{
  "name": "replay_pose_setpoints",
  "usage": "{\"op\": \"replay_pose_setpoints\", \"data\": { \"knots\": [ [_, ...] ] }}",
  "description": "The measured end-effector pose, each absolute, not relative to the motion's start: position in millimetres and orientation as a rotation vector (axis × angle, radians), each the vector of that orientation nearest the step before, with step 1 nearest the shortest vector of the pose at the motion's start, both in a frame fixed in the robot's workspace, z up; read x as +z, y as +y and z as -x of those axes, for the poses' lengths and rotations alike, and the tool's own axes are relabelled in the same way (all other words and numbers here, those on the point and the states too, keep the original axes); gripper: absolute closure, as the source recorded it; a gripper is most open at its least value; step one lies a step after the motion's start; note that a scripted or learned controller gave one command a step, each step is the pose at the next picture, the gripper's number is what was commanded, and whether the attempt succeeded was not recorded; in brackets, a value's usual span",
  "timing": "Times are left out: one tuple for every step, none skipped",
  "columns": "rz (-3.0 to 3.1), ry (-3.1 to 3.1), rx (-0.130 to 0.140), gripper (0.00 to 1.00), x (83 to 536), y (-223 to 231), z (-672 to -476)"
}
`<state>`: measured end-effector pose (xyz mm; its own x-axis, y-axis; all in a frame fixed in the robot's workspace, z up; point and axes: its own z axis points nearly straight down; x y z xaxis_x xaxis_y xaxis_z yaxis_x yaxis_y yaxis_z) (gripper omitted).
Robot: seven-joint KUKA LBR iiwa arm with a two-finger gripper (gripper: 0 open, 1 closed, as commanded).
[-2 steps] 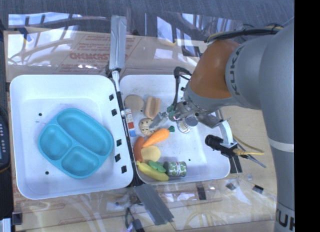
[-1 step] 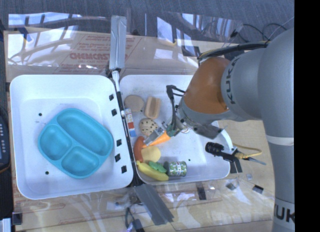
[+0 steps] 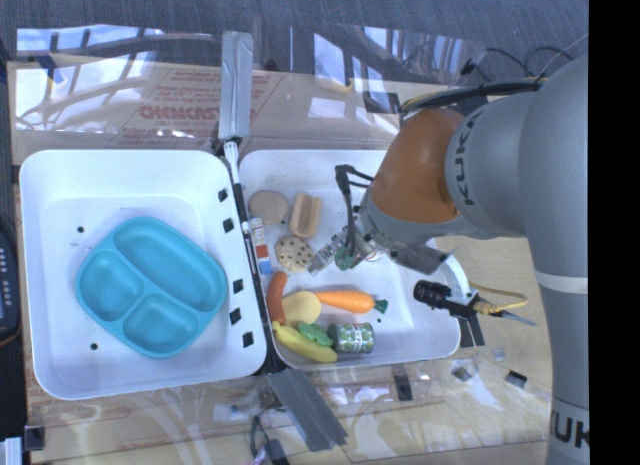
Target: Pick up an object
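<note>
Orange carrot (image 3: 345,301) lay at the pincer's (image 3: 345,251) six o'clock in the right bin (image 3: 400,168), beside a yellow lemon (image 3: 302,306) (toys, seemingly). Whether the pincer stood wide or narrow I cannot tell; glare blurred it. A clean grasp would want it centred over one object, clear of neighbours.

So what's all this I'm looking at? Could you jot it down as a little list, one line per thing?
left bin: holds a blue divided plate
right bin: holds toy food
toy food: carrot, banana, green can, cookie, bread slice
arm: grey with an orange band, reaching in from the right
gripper: low over the right bin, beside the cookie
held object: none seen
</note>
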<state>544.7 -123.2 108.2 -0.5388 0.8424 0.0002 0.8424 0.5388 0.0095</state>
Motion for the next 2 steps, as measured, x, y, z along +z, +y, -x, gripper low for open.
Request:
{"op": "replay_pose_setpoints", "data": {
  "knots": [
    [-2.161,2.281,-0.001,1.0,119.0,-154.0,-644.7],
    [-2.16,2.282,-0.002,0.0,118.8,-153.5,-644.7]
  ]
}}
